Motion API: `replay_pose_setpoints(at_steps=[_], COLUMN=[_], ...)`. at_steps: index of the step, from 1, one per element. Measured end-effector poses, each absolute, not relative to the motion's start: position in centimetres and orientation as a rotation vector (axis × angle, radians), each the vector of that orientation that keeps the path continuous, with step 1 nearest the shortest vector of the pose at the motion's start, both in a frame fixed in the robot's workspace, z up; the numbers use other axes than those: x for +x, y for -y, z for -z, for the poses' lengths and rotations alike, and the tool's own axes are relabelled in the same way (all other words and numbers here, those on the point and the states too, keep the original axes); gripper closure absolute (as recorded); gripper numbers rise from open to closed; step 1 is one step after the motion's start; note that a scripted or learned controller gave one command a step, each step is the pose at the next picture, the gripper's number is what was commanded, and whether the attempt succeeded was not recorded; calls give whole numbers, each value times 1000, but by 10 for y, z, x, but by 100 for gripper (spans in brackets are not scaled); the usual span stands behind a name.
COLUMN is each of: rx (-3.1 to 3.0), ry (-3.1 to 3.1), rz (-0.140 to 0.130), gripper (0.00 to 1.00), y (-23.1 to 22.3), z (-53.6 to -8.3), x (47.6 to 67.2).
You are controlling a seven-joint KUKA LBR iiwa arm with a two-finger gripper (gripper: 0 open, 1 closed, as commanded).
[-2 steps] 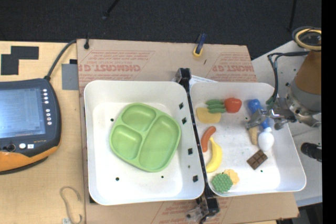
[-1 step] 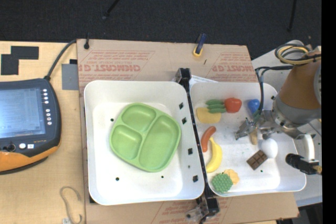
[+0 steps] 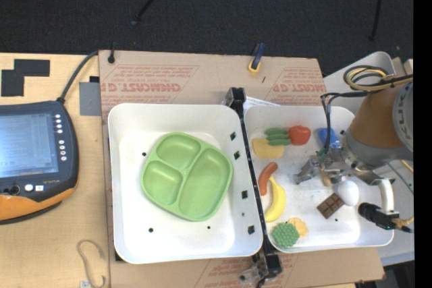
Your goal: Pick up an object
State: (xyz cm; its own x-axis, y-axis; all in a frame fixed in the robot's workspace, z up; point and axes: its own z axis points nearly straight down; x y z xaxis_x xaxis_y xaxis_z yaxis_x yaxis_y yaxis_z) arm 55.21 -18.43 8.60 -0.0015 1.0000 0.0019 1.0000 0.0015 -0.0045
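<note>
Toy food pieces are scattered across the right bin (image 3: 368, 234), and any one of them would serve as the object to be picked up. The gripper (image 3: 316, 172) is seen low over a bare patch of that bin's floor, with the fingers apparently spread wide and nothing held between them. A brown chocolate bar (image 3: 330, 205) and a white egg (image 3: 348, 192) lie just beside it on the arm's side. A red sausage (image 3: 266, 177) and a banana (image 3: 275, 199) lie near it on the other side, close to the wall shared with the left bin (image 3: 128, 212).

The step in hand is judged to be the approach and the choice of target, since nothing has yet been enclosed. The chocolate bar is probably the better choice: it is flat and straight-edged, so it should not roll when closed on. The egg is likely to slip from the pads. The fingers should be set across the bar's short width, centred over it, and lowered until the bin floor is almost met before being closed. The egg touches or nearly touches the bar, so a finger could be blocked there; a slight turn of the wrist is advised. The green tray (image 3: 185, 175) in the left bin need not be disturbed.
</note>
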Motion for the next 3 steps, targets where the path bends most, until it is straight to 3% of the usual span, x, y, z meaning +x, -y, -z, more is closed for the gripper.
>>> replay_pose_setpoints(at_steps=[1,3], rx=[-2220,-2229], ry=[2216,2218], rz=[-2,2], gripper=[100,100], y=[186,200], z=[-97,-218], x=[552,547])
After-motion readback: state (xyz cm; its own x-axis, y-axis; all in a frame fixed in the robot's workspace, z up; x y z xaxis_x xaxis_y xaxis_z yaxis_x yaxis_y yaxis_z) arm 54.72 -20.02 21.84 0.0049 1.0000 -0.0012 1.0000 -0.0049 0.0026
